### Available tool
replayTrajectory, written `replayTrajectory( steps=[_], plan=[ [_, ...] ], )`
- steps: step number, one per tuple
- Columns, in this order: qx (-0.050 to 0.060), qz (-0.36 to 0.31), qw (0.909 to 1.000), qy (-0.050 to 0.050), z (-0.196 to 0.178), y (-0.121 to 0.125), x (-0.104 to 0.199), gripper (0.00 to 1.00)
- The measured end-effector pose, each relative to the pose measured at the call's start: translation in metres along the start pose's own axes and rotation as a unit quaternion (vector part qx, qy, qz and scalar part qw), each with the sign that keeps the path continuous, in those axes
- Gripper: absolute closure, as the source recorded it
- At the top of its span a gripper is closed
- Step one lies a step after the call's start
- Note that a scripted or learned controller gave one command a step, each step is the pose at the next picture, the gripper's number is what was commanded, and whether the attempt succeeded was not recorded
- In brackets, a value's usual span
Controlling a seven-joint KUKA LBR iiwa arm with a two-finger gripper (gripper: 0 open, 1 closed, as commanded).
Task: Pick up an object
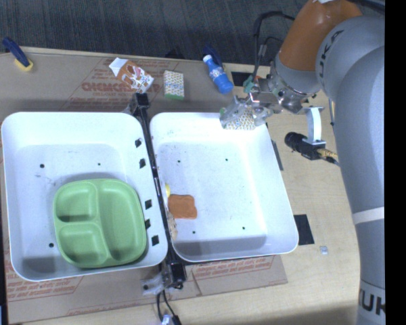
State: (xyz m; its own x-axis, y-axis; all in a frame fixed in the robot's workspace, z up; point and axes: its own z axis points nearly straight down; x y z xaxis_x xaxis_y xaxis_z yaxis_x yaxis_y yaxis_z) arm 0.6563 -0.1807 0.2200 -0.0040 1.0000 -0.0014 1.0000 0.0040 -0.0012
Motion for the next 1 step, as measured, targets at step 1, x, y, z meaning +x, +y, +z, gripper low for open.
replayTrajectory(
  steps=[1],
  plan=[
    [0.001,-0.002,1.0,0.001,-0.0192,0.0008,0.1011,1.0]
  ],
)
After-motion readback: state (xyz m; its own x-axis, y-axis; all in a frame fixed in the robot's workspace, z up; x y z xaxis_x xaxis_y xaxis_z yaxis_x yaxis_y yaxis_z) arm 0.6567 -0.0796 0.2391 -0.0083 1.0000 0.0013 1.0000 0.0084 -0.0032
